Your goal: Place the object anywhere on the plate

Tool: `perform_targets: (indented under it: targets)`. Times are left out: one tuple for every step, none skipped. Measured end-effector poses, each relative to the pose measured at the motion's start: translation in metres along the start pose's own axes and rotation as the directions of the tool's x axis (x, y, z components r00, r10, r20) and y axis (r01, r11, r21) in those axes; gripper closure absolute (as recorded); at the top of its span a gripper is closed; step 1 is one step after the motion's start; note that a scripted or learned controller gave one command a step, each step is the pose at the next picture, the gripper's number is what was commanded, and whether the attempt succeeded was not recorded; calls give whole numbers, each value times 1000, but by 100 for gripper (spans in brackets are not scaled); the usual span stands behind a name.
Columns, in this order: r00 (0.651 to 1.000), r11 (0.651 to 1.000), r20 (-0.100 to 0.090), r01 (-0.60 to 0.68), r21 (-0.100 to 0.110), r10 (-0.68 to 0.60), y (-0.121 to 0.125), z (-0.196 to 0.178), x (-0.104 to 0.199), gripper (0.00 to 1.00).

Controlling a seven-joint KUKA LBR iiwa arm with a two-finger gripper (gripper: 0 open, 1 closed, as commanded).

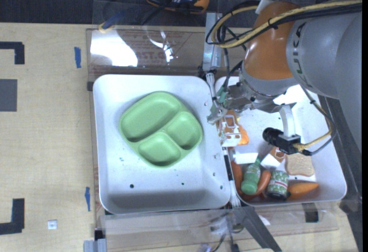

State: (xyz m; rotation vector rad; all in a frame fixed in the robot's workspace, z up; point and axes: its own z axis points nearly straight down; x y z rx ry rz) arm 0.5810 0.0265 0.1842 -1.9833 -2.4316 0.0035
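Observation:
A green plate point(161, 128) with three compartments lies in the left white bin point(115, 187), with nothing on it. My gripper point(225, 114) hangs over the left edge of the right bin point(333, 176), just right of the wall between the bins. Directly beneath it is a small orange and white object point(234, 132); whether the gripper touches it is hidden by the wrist. The plate is a short way to the gripper's left.
At the front of the right bin lie a green bottle point(251, 179), a small can point(279, 183), a slice of toast point(300, 165), orange carrot-like pieces point(305, 189) and a white card point(246, 159). The grey arm point(322, 38) covers the bin's back.

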Motion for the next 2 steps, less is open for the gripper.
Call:
perform_targets:
  targets:
    - [996, 996, 2, 84, -6, -84, 30, -5, 83, 100]
    - [996, 996, 3, 84, -7, -84, 30, -6, 83, 0]
